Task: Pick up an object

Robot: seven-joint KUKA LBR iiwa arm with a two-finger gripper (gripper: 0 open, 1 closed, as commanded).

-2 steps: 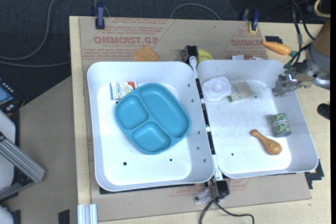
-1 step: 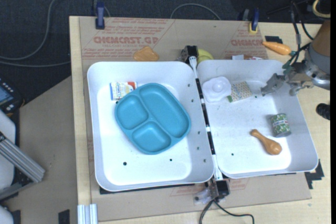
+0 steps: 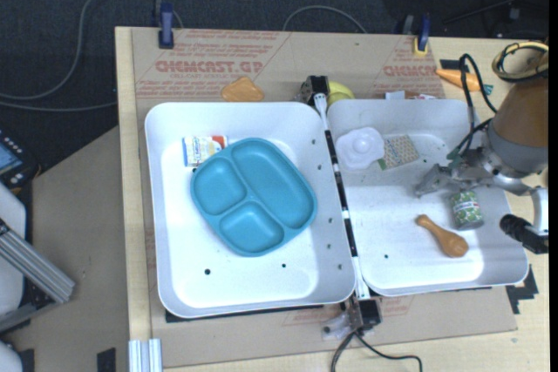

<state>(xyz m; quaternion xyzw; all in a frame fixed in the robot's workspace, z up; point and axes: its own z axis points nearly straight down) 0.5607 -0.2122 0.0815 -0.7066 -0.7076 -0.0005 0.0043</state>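
Grey arm [image 3: 514, 122] reaching in from right, hanging over right bin [image 3: 384, 270]. Gripper [image 3: 449, 179] hovering low beside small green patterned object [image 3: 467, 209]; cannot tell whether closed or spread. Wooden spoon [image 3: 443, 236] lying just below, near gripper. Clear lid [image 3: 360, 147] and speckled card [image 3: 400, 152] sitting toward bin's back. Blue divided plate [image 3: 252, 195] resting in left bin [image 3: 174, 257], overlapping small carton [image 3: 203, 148].
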